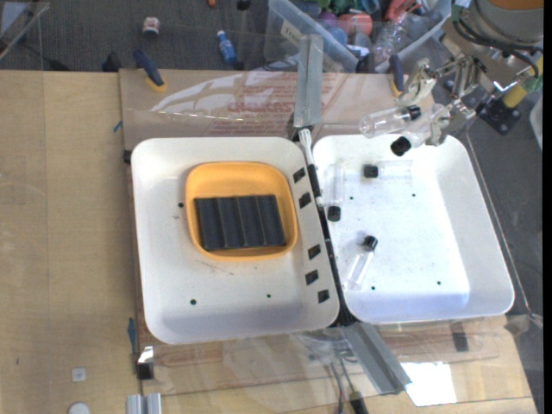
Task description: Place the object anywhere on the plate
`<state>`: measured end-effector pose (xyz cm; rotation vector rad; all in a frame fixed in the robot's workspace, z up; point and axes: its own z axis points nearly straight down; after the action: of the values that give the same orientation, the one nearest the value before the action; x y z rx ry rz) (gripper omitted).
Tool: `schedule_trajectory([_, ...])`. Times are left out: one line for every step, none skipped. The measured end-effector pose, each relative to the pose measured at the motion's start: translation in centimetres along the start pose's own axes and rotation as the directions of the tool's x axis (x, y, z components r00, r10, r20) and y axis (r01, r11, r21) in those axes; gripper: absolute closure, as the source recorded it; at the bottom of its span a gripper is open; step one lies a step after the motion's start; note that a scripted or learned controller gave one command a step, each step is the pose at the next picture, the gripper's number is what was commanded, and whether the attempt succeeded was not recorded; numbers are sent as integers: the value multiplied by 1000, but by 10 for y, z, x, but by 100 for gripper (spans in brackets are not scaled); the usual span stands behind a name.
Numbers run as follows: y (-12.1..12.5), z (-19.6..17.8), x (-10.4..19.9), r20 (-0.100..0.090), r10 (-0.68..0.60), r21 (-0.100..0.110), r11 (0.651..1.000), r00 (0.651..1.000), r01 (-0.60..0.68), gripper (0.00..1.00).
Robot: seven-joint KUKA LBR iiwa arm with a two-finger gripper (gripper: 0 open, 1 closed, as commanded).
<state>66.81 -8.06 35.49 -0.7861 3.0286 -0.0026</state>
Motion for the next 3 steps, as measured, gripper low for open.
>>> schedule_trajectory([0,-78,-1,0,-153,0,988,988,153,100])
schedule_trajectory([-11,-83,5,1,-452,-1,892,892,452,100])
schedule_trajectory([-22,-82,11,1,-688,-2,726,726,688,100])
